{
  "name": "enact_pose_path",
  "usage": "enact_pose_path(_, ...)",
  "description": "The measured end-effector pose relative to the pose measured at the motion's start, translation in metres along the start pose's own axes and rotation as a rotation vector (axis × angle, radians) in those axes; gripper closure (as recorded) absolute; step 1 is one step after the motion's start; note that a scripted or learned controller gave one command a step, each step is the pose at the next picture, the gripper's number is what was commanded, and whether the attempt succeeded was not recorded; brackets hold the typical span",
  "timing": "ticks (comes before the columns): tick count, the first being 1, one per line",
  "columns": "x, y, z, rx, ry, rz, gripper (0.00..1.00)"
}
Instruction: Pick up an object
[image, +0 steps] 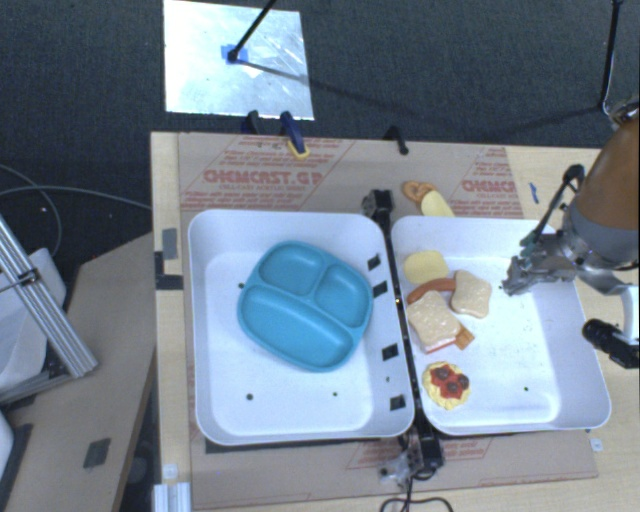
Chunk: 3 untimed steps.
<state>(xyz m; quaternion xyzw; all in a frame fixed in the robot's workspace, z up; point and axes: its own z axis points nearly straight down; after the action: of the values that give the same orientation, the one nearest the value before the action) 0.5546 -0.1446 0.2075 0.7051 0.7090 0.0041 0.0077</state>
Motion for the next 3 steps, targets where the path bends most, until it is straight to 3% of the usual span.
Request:
enact_pose_path(1,0.125,0.013,-0.044,0.009,0.010,-0.012,1.00)
enact_pose_path(2,0.145,0.073,0.028,0.018,0.006,-0.001,1.00)
enact_pose_path(3,0.111,0.118,-0.031,0.006,0.003,0.003,1.00)
